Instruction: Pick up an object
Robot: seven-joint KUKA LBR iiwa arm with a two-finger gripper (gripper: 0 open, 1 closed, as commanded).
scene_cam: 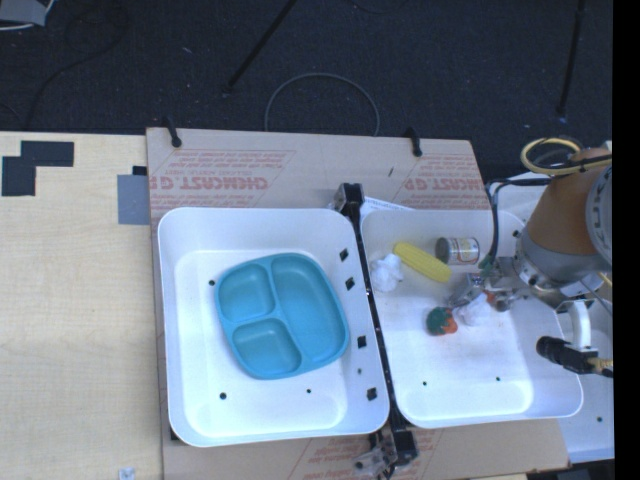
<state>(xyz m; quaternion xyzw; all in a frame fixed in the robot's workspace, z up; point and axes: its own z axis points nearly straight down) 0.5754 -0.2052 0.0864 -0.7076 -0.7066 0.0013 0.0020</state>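
Observation:
In the right bin (470, 398) lie a yellow corn cob (422, 262), a small metal can (458, 250) on its side, a crumpled white piece (385, 271) and a small green and orange object (440, 320). My gripper (470, 296) reaches in from the right, low over the bin's middle. It sits just right of and above the green and orange object, close to it. Whether they touch is unclear, and nothing is visibly held.
The left bin (200, 268) holds a blue divided plate (282, 313). A black divider (365, 308) runs between the bins. The arm's grey and orange body (565, 233) hangs over the right bin's right rim. Cardboard lies under both bins.

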